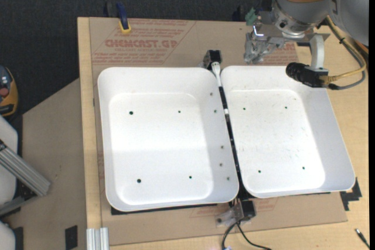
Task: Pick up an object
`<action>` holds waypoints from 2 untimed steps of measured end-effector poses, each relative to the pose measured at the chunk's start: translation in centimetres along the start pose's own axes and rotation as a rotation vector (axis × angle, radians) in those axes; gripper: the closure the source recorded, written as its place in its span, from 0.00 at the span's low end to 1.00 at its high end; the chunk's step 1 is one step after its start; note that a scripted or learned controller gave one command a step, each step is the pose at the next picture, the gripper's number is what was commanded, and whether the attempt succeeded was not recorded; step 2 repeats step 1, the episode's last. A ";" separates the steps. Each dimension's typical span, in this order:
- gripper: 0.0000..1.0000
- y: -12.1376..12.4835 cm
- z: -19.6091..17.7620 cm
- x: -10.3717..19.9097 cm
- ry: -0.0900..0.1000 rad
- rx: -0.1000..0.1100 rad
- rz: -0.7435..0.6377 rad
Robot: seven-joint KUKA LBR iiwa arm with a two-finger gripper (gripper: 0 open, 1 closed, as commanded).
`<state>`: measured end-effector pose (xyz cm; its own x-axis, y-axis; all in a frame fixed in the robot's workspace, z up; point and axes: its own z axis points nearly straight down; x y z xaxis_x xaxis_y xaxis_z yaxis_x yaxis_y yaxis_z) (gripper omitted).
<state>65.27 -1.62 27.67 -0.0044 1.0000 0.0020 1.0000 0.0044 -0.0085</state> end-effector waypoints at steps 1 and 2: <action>1.00 1.4 -12.2 3.1 -0.002 -0.025 -0.001; 1.00 1.4 -12.2 3.1 -0.002 -0.025 -0.001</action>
